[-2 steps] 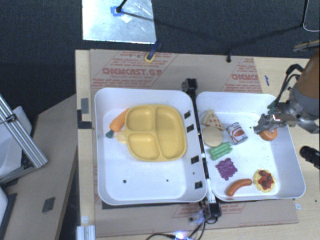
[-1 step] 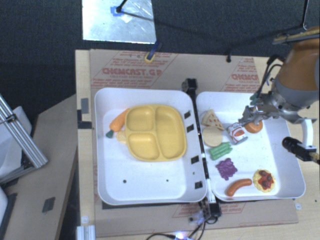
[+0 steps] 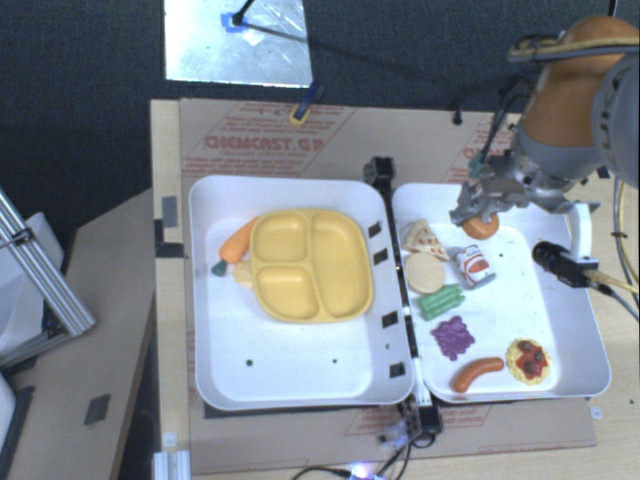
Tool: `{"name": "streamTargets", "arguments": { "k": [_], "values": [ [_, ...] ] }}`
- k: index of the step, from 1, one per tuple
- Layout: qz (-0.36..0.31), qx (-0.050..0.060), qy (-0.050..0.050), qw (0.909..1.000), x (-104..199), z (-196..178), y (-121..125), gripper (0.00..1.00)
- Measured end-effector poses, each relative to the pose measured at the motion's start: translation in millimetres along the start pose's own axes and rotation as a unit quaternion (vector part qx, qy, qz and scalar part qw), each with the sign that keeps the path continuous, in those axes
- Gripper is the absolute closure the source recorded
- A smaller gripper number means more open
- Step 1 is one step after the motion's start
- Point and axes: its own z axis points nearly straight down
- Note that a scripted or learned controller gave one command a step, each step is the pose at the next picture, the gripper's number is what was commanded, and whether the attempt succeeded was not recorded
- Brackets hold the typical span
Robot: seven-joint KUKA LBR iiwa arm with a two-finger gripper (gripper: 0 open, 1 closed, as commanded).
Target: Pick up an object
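Observation:
My gripper [image 3: 477, 208] hangs low over the back of the right bin [image 3: 585, 313], right above a small orange round object [image 3: 484, 228] and touching or nearly touching it. The gripper hides the object's top. Just to the left lies a pizza slice [image 3: 423, 238]. A red and white can [image 3: 473, 266] lies just in front of the orange object, with a tan round cookie [image 3: 425, 273] to the can's left. Further forward lie a green pickle [image 3: 441, 301], purple grapes [image 3: 453, 336], a sausage [image 3: 477, 373] and a small round pizza [image 3: 528, 360].
The left bin [image 3: 215, 348] holds a yellow divided plate [image 3: 305, 265] with a carrot [image 3: 237, 240] at its left edge. A black connector and cable [image 3: 563, 263] sit over the right bin's right side. A black divider [image 3: 395, 268] runs between the bins.

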Motion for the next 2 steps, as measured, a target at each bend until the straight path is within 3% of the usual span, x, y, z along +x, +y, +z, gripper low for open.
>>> {"name": "streamTargets", "arguments": {
  "k": [2],
  "values": [
    [0.001,0.001,0.000,1.0000,59,23,54,1.00]
  ]
}}
